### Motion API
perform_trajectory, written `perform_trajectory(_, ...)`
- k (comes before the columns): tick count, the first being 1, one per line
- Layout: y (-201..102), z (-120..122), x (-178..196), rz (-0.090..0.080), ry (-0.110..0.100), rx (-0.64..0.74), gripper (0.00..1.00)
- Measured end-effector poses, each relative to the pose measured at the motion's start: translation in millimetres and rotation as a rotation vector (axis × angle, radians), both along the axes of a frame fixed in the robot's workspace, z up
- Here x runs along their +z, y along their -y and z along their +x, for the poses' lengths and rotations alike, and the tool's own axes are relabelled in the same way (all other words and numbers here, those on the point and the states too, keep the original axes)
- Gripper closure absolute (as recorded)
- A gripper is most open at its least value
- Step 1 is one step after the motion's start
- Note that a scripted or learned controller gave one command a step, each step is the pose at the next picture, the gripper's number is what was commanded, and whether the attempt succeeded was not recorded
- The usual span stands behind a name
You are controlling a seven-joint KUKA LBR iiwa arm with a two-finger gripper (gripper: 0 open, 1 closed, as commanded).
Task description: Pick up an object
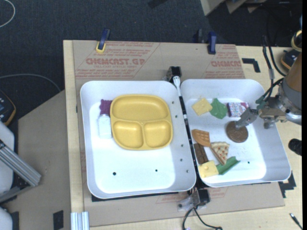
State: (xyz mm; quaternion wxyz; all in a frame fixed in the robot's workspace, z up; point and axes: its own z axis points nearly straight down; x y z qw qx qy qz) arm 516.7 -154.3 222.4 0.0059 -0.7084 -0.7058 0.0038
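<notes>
The right bin (273, 169) holds several toy foods. Among them are a yellow cheese piece (202, 106), a green leaf (218, 109), a purple packet (236, 109), a brown round cookie (237, 132), a waffle piece (201, 137), a dark chocolate bar (200, 153), a pizza slice (220, 151), a yellow cheese cube (208, 168) and a green pod (228, 165). My gripper (256, 121) hangs over the right part of this bin, open, with nothing between its fingers. Its left finger (246, 117) reaches down just above the cookie's upper right edge.
The left bin (96, 176) carries a yellow divided plate (141, 121), with a purple item (105, 106) and a white bottle (104, 126) along the plate's left side. A black divider clamp (175, 74) sits between the bins. The arm (292, 87) enters from the right.
</notes>
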Motion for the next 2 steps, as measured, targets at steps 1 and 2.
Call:
perform_trajectory(1, 0, 3, 7, -0.003, 0.013, 0.003, 0.00)
perform_trajectory(2, -3, -6, -52, 0.000, 0.006, 0.003, 0.00)
